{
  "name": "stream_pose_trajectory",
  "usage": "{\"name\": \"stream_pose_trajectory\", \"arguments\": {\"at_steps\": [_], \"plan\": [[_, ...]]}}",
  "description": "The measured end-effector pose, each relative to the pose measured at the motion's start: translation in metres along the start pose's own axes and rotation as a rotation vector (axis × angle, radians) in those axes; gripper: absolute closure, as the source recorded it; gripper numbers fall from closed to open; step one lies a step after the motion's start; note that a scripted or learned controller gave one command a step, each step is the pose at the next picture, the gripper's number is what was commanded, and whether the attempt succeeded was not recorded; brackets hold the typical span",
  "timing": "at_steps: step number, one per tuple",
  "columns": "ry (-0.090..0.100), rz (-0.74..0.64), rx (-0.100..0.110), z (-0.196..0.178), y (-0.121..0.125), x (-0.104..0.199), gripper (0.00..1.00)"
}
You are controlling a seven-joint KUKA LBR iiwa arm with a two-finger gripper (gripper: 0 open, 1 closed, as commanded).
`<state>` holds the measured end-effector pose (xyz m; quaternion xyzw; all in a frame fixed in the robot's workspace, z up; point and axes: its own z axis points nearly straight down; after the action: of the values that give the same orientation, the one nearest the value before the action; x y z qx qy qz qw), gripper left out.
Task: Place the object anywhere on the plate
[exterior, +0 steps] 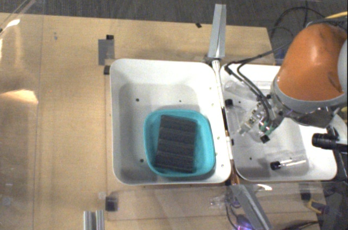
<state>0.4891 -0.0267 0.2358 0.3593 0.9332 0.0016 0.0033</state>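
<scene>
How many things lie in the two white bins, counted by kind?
White bins: 2
Teal plate: 1
Dark ribbed block on the plate: 1
Small clear tube with dark cap in the right bin: 1
Total: 5

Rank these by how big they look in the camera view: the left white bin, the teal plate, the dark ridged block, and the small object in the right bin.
1. Left white bin
2. Teal plate
3. Dark ridged block, lying on the plate
4. Small object in the right bin, by far the smallest
</scene>
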Motion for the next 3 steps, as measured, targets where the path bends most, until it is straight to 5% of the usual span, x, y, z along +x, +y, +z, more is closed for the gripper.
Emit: {"name": "stream_pose_trajectory", "arguments": {"at_steps": [1, 2, 3], "plan": [[-0.004, -0.066, -0.004, -0.090, 0.042, 0.002, 1.00], [0.002, -0.178, 0.000, 0.039, 0.101, 0.049, 1.00], [0.002, -0.177, -0.001, 0.039, 0.101, 0.048, 0.00]]}}
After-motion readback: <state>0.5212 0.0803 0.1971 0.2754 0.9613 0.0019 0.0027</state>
